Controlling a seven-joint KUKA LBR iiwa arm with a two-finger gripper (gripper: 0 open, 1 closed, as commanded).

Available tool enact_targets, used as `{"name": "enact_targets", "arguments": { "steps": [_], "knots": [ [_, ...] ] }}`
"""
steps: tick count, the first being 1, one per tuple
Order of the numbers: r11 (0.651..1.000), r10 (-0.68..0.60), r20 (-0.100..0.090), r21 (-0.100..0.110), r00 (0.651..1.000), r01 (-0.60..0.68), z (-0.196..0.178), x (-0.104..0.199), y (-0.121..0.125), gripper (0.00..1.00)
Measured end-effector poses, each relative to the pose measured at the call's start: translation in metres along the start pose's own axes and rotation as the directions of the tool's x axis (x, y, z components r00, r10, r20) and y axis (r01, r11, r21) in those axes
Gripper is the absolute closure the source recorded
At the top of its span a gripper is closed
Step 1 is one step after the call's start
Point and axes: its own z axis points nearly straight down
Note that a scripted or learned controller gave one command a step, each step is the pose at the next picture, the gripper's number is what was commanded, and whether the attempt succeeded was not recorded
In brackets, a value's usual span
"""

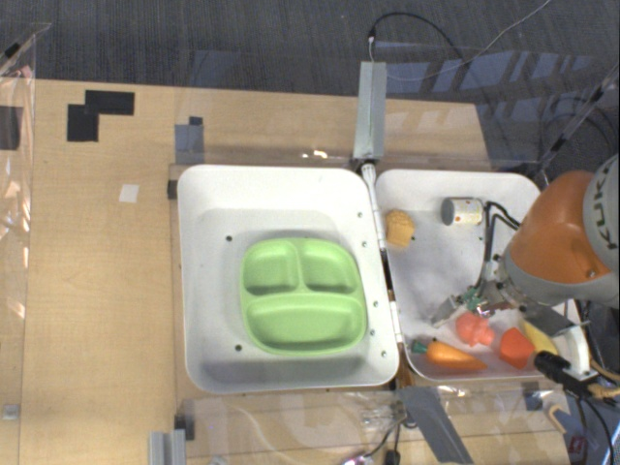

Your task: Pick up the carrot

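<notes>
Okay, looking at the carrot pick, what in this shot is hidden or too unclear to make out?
- Gripper: its upper part sits under the orange wrist band; finger state is unclear in the camera view.
- Pink item: too small and blurred to identify; contact with the gripper is uncertain.
- Yellow item: partly covered by the arm and a black cable.
- Carrot: lies at the right bin's front rim, so its near side blends into the wall.

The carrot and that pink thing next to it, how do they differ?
The carrot is orange with a green tip, long and tapered; the pink item is rounder and lumpier. The carrot lies along the right bin's near edge; the pink item sits just behind it, closer to the gripper. Both are in the right bin.
</notes>
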Motion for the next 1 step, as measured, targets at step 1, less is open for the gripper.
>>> {"name": "enact_targets", "arguments": {
  "steps": [1],
  "knots": [
    [0.988,0.153,-0.003,0.006,0.988,-0.153,-0.0619,-0.0291,-0.0086,0.00]
  ]
}}
